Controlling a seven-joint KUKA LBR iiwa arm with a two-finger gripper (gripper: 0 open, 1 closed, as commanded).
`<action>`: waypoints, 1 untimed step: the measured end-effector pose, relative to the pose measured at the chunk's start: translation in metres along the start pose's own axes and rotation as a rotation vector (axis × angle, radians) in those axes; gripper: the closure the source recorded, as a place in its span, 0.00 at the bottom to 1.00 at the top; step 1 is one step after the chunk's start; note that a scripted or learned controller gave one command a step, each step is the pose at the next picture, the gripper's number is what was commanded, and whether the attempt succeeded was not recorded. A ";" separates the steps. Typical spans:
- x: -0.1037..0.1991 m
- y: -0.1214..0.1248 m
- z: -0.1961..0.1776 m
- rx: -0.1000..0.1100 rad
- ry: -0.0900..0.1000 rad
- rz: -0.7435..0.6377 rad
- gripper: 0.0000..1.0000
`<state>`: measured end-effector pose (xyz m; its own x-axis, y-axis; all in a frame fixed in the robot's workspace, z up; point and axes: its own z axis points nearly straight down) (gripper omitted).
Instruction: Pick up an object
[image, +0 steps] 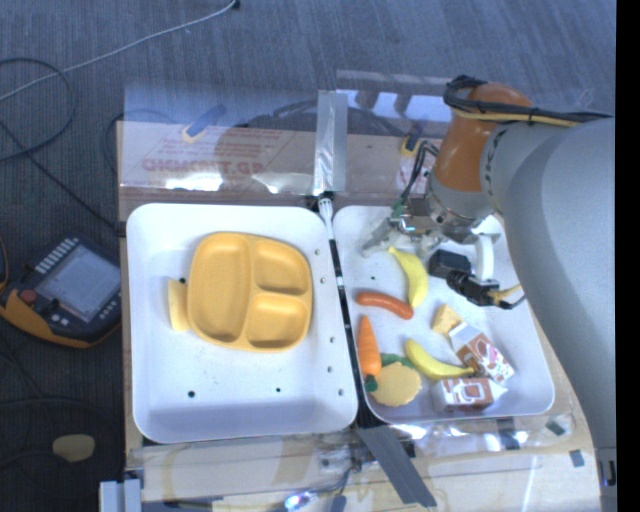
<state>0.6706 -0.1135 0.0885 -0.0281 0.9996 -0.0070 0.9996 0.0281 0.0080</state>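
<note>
My gripper (402, 238) hangs over the far end of the right bin (535, 345), its metal fingers (379, 240) spread open with nothing between them. Just below it lies a yellow banana (411, 276), close to the fingertips but apart from them. Further toward the front lie a red sausage (385, 304), an orange carrot (368, 345), a second banana (436, 361), a cheese wedge (446, 320), a round yellow cookie (397, 384) and two small cartons (484, 357) (465, 394).
The left bin (150, 400) holds a yellow divided plate (249, 290) with a pale yellow piece (177, 305) at its left side. The ridge between the bins (342, 310) runs just left of the carrot. A handheld controller (70, 290) lies on the floor at left.
</note>
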 end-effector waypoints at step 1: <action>0.001 0.001 -0.011 -0.002 -0.003 -0.002 1.00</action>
<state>0.6717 -0.1128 0.0998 -0.0305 0.9995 -0.0097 0.9995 0.0305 0.0097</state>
